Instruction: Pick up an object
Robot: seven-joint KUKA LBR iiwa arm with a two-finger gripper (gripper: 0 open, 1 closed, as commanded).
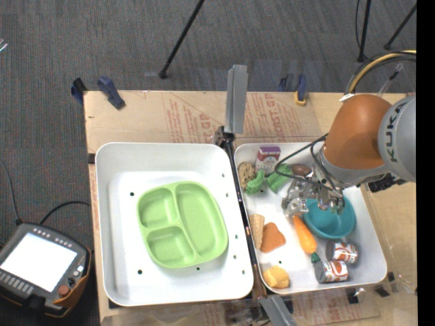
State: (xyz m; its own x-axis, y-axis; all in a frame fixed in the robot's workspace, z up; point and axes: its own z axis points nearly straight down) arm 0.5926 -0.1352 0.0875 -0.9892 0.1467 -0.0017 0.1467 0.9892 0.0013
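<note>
My gripper (307, 200) hangs low over the middle of the right bin (372, 248), beside the teal bowl (332, 219) and just above the top of the orange carrot (305, 234). Its metal fingers sit in a cluttered spot and I cannot make out how they stand. Around it lie green toy pieces (270, 180), a brown cookie-like piece (246, 173), a purple-and-white carton (268, 156), an orange wedge (272, 237), a cone-shaped piece (257, 227), a yellow chunk (276, 276) and two small cans (337, 262).
The left bin (115, 161) holds a green divided plate (182, 223). A grey upright post (236, 104) stands behind the seam between the bins. The arm's orange band (357, 131) looms over the right bin's far right.
</note>
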